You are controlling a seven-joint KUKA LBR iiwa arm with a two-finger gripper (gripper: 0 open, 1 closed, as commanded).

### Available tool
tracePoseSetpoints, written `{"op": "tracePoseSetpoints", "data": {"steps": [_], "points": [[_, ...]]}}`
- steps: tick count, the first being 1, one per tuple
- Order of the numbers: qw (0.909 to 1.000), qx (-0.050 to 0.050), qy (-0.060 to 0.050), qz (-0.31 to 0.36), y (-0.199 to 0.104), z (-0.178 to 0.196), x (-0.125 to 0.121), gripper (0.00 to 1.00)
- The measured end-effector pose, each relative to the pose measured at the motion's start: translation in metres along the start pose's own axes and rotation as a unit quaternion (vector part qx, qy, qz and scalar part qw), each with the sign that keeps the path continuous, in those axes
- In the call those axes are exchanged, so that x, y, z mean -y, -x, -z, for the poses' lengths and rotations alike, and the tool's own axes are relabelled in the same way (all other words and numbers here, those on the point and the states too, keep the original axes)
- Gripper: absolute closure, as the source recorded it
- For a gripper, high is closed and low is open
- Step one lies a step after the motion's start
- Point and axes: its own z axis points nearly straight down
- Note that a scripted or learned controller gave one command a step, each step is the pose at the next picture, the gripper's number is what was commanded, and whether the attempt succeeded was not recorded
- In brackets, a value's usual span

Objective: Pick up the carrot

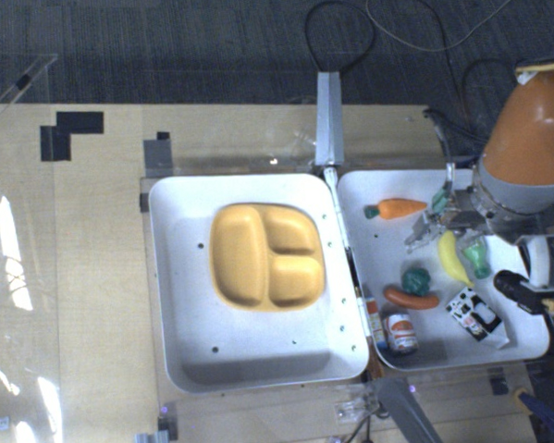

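While the carrot (399, 208) lies ungrasped just beside the gripper (436, 222), whose opening cannot be told, the approach is judged unfinished and a descent onto it is needed.

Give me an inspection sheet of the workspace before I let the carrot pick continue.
Surface: wooden bench bearing two white bins, left bin and right bin.
Job's things: carrot lying flat near the right bin's far edge, ungrasped.
Clutter: yellow divided tray in the left bin; banana, green round item, sausage, small can and a black-and-white box in the right bin.
Grippers: pincer just right of the carrot, above the banana; finger state unclear.
Cables: black cables looped on the floor beyond the bench.
Surroundings: dark carpet; metal post between the bins.
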Motion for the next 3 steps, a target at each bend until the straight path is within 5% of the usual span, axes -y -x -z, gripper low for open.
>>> {"op": "tracePoseSetpoints", "data": {"steps": [1,2,3], "points": [[0.9983,0.0,0.001,0.058,-0.027,-0.024,-0.054,0.0],[0.9981,0.0,0.001,0.062,-0.011,-0.117,-0.068,0.0],[0.9955,0.002,0.004,0.095,0.047,-0.125,-0.08,0.0]]}}
